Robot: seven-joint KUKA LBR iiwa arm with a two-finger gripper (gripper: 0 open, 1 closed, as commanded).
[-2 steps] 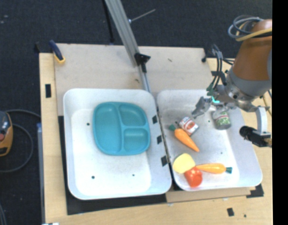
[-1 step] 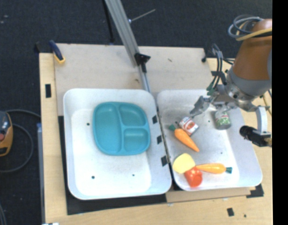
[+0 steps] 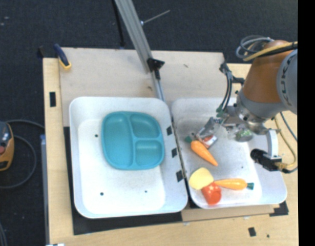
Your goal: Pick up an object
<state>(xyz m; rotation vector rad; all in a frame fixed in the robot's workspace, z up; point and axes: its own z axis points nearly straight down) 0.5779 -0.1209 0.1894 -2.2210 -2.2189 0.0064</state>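
Tool point(image 3: 210, 135) is seen low in the right bin point(image 3: 270, 186), directly above the carrot point(image 3: 204, 152), w/ its tips at the leafy end. Carrot's long axis runs down-right, away from the tool. Opening can't be judged; no grip is seen.

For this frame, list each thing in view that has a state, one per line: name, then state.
tool: low in the right bin, over the upper carrot's green end.
upper carrot: lying flat in the right bin, tip toward the front.
lower carrot: lying flat near the front wall.
yellow piece: resting against the red piece.
red piece: at the front wall.
teal plate: flat in the left bin, compartments bare.
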